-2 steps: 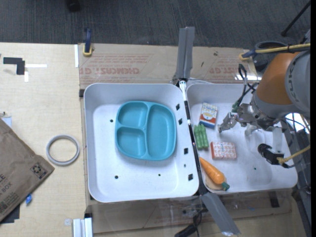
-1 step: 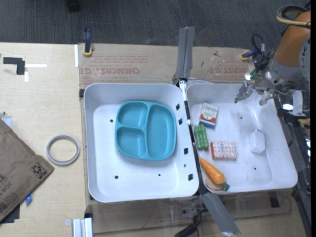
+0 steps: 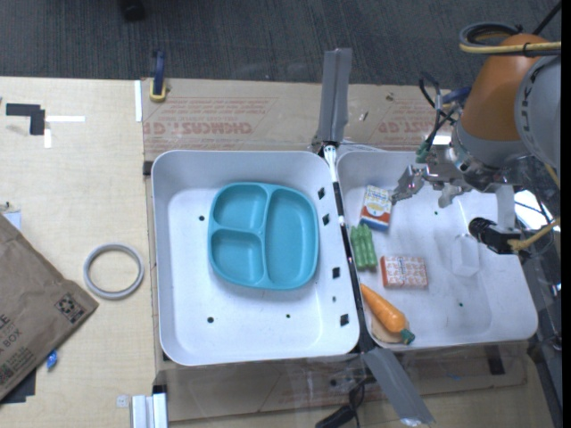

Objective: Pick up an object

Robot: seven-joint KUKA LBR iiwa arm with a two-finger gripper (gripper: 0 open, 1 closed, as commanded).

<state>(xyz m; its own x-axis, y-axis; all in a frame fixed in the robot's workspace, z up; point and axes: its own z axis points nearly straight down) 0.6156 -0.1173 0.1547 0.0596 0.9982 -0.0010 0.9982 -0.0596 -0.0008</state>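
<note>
The right bin (image 3: 500,324) holds a small white, yellow and blue carton (image 3: 376,208), a green ribbed object (image 3: 362,246), a red-and-white patterned box (image 3: 404,272) and an orange carrot (image 3: 384,307) along its left wall. A faint clear item (image 3: 465,253) lies further right. My gripper (image 3: 425,178) hangs over the bin's far edge, just right of the carton and apart from it. Nothing shows in it.
The left bin (image 3: 178,319) contains a teal divided plate (image 3: 265,235). On the bench to the left are a grey tape ring (image 3: 113,269) and a brown cardboard box (image 3: 31,301). A grey divider post (image 3: 335,96) rises between the bins at the back.
</note>
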